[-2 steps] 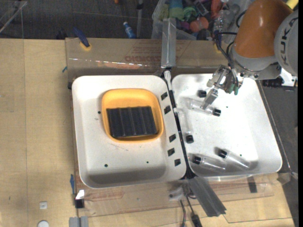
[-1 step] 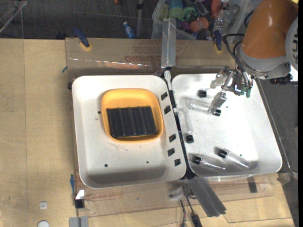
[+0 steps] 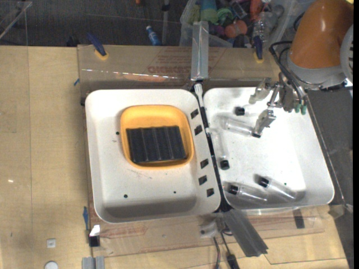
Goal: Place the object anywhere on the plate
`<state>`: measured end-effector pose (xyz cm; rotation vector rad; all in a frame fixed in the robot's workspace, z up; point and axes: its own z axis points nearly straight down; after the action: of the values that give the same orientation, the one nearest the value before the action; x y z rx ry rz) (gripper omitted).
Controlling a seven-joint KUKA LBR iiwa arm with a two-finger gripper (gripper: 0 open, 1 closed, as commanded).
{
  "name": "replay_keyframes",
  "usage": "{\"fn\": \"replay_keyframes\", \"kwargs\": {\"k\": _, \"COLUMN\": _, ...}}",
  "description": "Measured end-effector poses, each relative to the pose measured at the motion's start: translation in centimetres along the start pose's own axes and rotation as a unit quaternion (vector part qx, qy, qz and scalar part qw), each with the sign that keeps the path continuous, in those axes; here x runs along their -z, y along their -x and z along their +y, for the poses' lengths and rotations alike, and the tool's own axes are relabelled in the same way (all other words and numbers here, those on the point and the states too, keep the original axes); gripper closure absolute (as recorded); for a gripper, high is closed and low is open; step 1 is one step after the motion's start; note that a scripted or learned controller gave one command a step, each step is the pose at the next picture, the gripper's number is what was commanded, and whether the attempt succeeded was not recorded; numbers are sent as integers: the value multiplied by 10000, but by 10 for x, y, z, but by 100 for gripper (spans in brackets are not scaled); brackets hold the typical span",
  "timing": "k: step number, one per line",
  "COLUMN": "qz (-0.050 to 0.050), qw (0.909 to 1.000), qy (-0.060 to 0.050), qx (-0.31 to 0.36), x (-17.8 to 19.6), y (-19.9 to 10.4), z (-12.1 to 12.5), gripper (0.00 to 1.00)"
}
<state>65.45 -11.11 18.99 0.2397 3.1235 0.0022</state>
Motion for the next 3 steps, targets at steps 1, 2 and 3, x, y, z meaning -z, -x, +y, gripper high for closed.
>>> {"fn": "replay_keyframes", "kwargs": {"k": 1, "qz": -5, "qw": 10000, "qy": 1, "qx": 45, "x": 14, "y": 11, "z": -25, "gripper": 0}}
{"fn": "replay_keyframes", "kwargs": {"k": 2, "qz": -10, "qw": 9943, "qy": -5, "qx": 1068, "x": 37, "y": 12, "z": -85, "gripper": 0}}
{"fn": "replay_keyframes", "kwargs": {"k": 3, "qz": -10, "qw": 9786, "qy": -3, "qx": 2057, "x": 22, "y": 31, "z": -105, "gripper": 0}}
